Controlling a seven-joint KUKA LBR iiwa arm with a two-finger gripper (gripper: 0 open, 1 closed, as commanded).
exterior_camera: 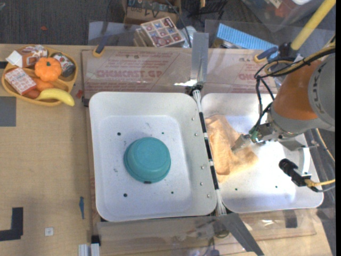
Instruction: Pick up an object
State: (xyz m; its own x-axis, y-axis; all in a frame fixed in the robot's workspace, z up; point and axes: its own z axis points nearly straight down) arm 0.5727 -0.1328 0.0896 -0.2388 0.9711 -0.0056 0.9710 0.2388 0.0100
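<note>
Jaw state cannot be told. The gripper sits low over the tan cloth in the right bin, touching its edge. A teal bowl lies overturned in the left bin.

Two white bins sit side by side on the desk. The left bin holds one teal bowl, upside down. The right bin holds one tan cloth. One arm with one hand reaches over it. At the desk's far left is one yellow tray with one banana, one small pumpkin and a few small boxes, too blurred to count.
</note>
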